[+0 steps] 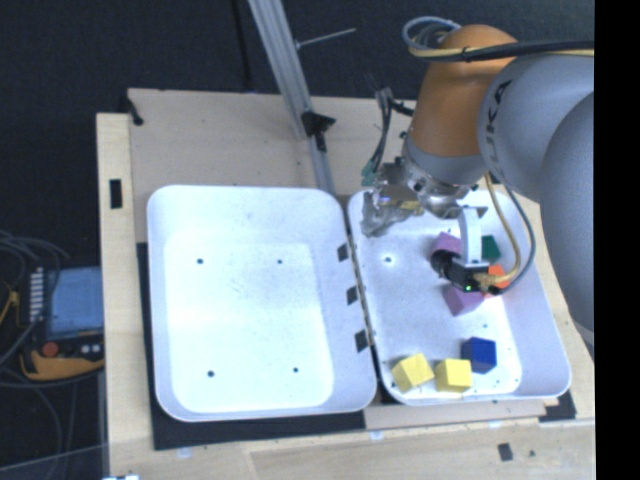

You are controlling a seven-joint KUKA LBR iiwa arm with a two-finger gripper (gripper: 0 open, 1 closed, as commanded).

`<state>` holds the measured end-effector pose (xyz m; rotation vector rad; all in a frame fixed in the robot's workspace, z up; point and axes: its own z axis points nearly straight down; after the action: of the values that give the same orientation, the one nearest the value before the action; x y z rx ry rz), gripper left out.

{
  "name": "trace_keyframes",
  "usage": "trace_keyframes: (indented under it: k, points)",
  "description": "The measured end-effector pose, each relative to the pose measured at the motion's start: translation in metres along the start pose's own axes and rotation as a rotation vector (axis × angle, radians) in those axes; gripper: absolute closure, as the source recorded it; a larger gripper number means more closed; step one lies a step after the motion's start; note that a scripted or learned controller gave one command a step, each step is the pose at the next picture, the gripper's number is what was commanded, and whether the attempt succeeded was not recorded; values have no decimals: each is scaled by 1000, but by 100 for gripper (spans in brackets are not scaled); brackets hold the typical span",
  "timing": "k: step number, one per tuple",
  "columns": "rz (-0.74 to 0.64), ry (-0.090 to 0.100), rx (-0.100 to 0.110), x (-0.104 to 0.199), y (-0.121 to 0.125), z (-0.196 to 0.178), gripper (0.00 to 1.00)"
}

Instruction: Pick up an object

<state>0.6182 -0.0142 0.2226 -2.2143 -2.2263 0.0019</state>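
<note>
Two yellow blocks (432,373) and a blue cube (480,353) sit at the right bin's (530,368) front edge, purple pieces (462,301) mid-bin, while my gripper (378,211) hangs over the back-left corner, grip state unclear, so I'd pick an isolated block and descend squarely over it.

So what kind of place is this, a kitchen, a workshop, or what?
Most likely a robotics lab test bench. A grey and orange arm reaches over two shallow white bins, small coloured blocks such as a yellow one sit in the right bin, and cabled electronics lie beside the bench.
</note>
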Motion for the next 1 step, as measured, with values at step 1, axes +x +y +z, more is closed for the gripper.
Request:
trace_keyframes:
  k: [1]
  points:
    - [-2, 2, -2, 53, -15, -13, 100]
